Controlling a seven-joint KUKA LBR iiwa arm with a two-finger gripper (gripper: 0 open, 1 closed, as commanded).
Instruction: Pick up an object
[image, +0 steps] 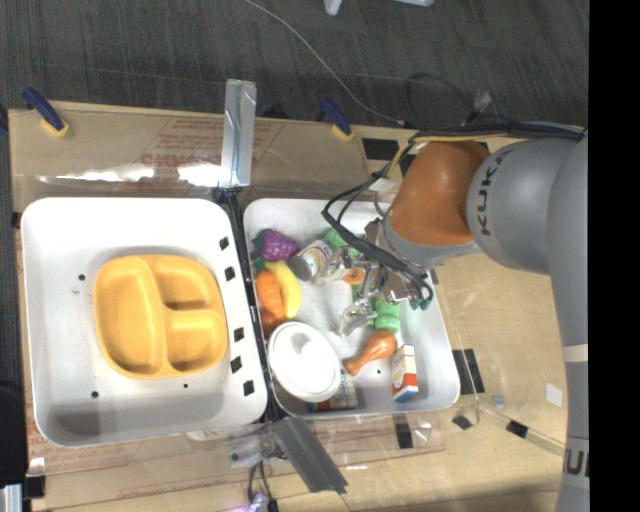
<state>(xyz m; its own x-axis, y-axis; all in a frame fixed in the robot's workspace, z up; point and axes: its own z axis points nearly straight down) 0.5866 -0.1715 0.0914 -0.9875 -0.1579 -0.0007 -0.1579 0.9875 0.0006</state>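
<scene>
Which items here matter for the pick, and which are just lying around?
In play: gripper; green toy; drumstick; right bin.

Lying about: yellow tray; left bin; white bowl; purple grapes; small carton.

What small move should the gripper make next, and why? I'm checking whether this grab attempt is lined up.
Probably a short straight descent. The gripper hangs in the right bin over crowded toys, with a green piece beside it and a drumstick-shaped toy just below. Nothing shows between its fingers.
</scene>
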